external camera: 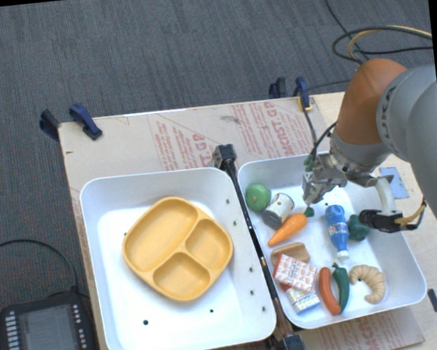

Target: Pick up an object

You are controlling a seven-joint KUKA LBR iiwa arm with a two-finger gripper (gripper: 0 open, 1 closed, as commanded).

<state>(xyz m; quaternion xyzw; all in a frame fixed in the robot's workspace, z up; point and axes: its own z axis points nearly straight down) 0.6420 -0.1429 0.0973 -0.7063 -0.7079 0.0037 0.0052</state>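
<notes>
Carrot [288,228]: orange, tapered, green-tipped.

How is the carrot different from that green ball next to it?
The carrot is orange, long and tapered, lying at a slant; the green ball is round, with no clear lean. The carrot lies toward the middle of the right bin; the ball sits against its left wall. Both look like toy food.

1 fixed camera overhead – slanting down on both bins [91,224].
</notes>
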